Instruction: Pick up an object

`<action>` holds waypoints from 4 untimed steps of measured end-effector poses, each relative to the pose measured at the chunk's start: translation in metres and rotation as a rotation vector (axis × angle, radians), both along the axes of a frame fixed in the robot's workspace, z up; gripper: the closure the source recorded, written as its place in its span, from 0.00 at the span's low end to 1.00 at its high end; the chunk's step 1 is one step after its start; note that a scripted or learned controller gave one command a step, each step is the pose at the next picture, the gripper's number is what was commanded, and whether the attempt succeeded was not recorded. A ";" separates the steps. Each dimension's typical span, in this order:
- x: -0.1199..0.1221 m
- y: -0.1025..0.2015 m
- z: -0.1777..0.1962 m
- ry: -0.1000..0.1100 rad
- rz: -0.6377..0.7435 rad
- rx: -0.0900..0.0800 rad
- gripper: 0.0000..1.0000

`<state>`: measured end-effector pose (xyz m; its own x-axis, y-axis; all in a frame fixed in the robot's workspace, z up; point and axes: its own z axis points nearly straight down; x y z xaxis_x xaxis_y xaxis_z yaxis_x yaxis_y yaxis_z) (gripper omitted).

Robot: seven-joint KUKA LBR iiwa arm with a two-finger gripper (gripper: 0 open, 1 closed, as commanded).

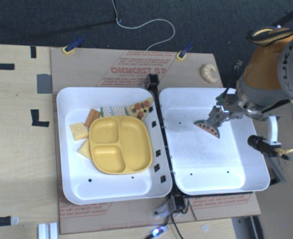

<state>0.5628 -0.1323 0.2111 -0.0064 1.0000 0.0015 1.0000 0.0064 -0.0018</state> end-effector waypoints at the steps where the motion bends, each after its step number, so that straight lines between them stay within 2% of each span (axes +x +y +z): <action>1: 0.009 0.058 0.009 0.000 0.001 0.001 1.00; 2: -0.003 0.121 0.013 0.001 0.001 0.001 1.00; 3: -0.002 0.142 0.023 0.000 -0.003 -0.001 1.00; 4: -0.004 0.143 0.022 0.001 -0.005 -0.001 1.00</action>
<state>0.5589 0.0105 0.2329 -0.0016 1.0000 0.0000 1.0000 0.0016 -0.0028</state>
